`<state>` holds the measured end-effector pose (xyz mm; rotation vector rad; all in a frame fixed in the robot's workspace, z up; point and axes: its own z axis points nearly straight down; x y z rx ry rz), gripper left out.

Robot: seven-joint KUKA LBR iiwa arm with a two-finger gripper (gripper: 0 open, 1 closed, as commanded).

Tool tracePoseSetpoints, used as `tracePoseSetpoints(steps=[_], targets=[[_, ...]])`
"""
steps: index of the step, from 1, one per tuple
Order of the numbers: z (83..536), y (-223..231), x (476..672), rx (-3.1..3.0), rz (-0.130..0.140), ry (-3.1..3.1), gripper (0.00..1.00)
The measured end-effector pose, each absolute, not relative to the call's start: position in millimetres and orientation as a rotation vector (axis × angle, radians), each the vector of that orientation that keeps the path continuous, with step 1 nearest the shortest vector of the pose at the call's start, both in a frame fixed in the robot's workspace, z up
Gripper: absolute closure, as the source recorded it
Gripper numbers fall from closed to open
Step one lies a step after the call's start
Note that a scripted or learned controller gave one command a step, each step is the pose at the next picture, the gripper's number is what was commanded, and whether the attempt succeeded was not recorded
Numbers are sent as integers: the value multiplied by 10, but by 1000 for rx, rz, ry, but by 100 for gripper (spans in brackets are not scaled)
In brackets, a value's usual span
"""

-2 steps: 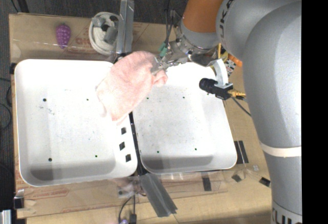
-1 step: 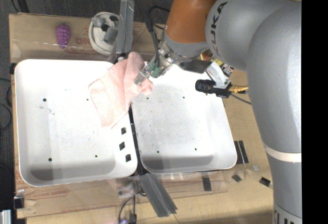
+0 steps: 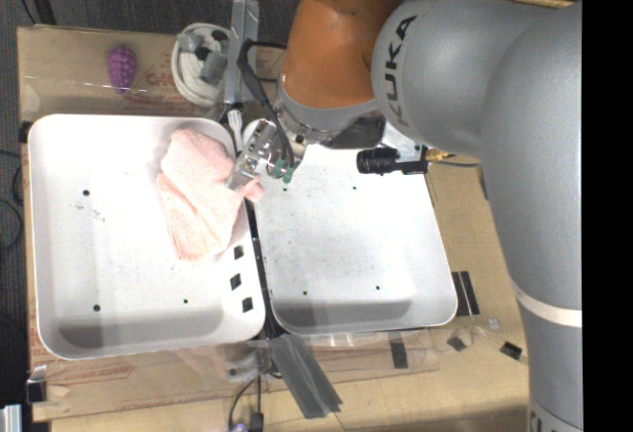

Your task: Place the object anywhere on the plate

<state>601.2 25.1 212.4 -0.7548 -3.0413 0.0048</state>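
A crumpled pink cloth (image 3: 198,191) lies in the left white bin (image 3: 99,262), against the bin's right wall near its far corner. My gripper (image 3: 249,163) hangs over the divide between the two bins, at the cloth's upper right edge and touching or almost touching it. A small flap of pink (image 3: 255,191) shows just below the gripper. The orange band and grey wrist of the arm (image 3: 336,54) hide the far edge of the right bin.
The right white bin (image 3: 346,252) sits beside the left one. On the bench behind the left bin are a small purple object (image 3: 122,67) and a white coil with cables (image 3: 203,59). Black tape marks (image 3: 239,280) line the divide.
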Motion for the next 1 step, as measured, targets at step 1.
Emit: tracePoseSetpoints(steps=[1], targets=[[2238, 660, 5677, -132, 2, -3132, 100]])
